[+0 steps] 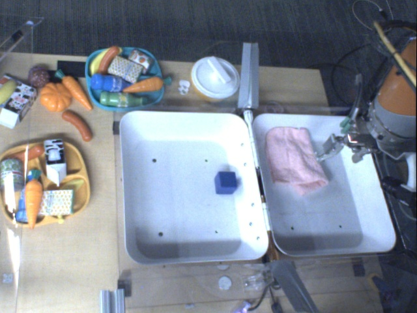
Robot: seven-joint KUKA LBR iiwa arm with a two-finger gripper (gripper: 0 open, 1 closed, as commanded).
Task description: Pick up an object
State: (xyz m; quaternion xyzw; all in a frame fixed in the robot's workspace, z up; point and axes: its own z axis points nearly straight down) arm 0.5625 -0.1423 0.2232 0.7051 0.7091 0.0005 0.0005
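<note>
Over the right bin, the hand hangs, fingers apart, empty.
Pink cloth lies just left, long axis running up-down the bin.

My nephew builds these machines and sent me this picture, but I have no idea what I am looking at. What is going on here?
This is one camera fixed above a workbench, looking down at a slant. The grey and orange machine on the right is a robot arm; its gripper is the small metal part reaching left. It hangs over the right white bin, right beside a crumpled pink cloth. I cannot tell whether it grips the cloth. The left white bin holds a small blue cube. Toy food in a blue bowl and on a yellow tray sits on the bench at the left.
</note>
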